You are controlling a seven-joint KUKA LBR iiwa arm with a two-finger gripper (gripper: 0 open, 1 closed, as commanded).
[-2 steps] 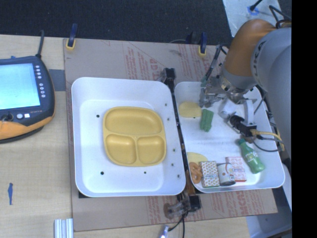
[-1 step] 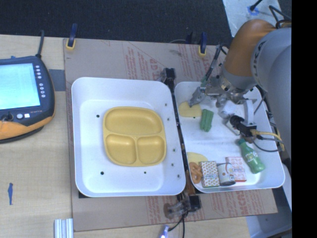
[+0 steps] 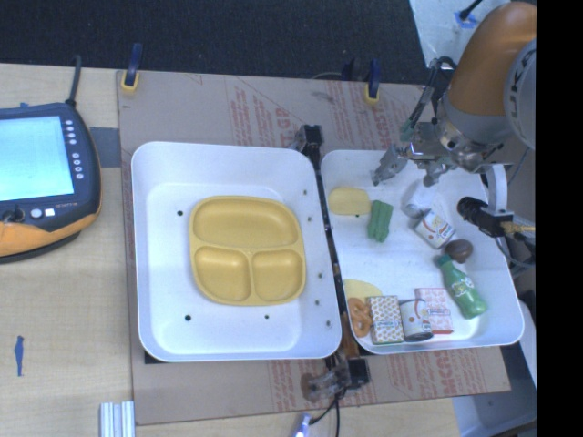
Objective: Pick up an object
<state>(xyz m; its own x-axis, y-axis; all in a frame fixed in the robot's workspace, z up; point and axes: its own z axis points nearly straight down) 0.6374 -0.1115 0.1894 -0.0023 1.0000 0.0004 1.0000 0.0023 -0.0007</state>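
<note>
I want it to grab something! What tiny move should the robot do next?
Probably lower straight down. The gripper hangs open above the right bin, holding nothing, with the green block and small bottle lying just below it.

The arm [image 3: 492, 57] runs out past the right side, so its upper links are cut off. The handheld screen unit [image 3: 41, 176] on the tabletop [image 3: 64, 335] is clipped by the left edge. A pretzel [image 3: 359, 315] lies partly tucked under a small carton [image 3: 384, 320]. Labels on that carton, the can [image 3: 418, 320] and the packet [image 3: 435, 229] are too small to read. A metal piece [image 3: 117, 417] is cut by the bottom edge.
</note>
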